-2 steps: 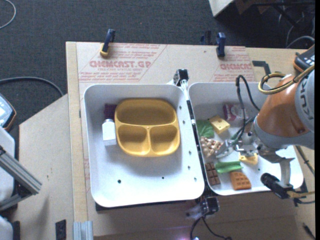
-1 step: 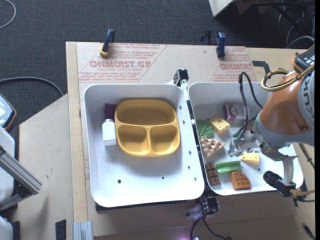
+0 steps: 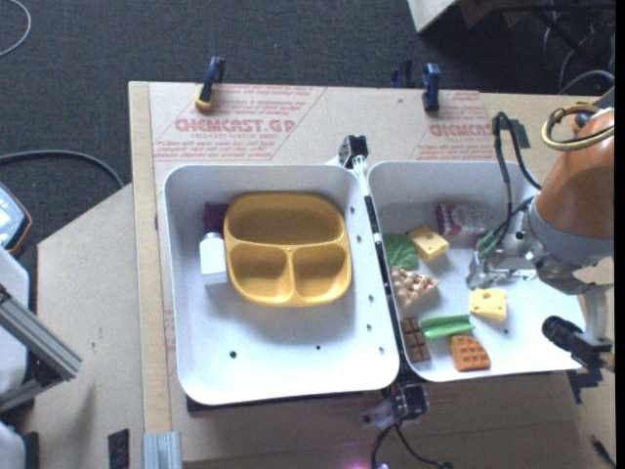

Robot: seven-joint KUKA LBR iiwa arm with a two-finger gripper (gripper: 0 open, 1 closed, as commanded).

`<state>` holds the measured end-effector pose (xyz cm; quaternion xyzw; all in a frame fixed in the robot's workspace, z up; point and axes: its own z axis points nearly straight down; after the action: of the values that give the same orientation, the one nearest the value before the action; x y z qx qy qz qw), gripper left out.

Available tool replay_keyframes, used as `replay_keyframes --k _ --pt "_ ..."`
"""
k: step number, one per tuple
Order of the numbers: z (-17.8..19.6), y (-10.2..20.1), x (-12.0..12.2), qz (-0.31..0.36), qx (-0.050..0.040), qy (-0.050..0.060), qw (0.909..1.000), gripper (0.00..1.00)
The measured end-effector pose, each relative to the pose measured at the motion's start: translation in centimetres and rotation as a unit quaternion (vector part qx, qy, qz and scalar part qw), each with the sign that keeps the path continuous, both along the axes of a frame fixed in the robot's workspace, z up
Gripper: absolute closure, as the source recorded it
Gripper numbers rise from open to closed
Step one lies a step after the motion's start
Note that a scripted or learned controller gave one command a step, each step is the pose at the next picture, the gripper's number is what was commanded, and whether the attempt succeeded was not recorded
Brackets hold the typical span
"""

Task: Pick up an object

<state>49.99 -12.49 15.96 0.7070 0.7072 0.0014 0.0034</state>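
Nearest the lens, a waffle piece (image 3: 470, 352) is seen in the right bin (image 3: 547, 358). "CHEMCAST GP" is printed on the board (image 3: 244, 125) behind it. Above the cheese wedge (image 3: 488, 305), the gripper (image 3: 485, 272) is poised; its opening cannot be told.

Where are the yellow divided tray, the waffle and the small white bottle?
yellow divided tray (image 3: 286, 247): camera view, central divider.
waffle (image 3: 470, 353): camera view, middle of its top.
small white bottle (image 3: 213, 259): camera view, its body.
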Motion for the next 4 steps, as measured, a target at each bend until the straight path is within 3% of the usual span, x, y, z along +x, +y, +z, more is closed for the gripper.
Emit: replay_keyframes --k 1,2,4 --pt "6.2 -0.4 -0.4 0.0 0.0 0.0 1.0 1.0" --pt "6.5 -0.4 -0.3 0.0 0.0006 0.002 1.0 1.0" --pt "6.1 11.2 1.0 0.003 0.0024 0.005 1.0 1.0"
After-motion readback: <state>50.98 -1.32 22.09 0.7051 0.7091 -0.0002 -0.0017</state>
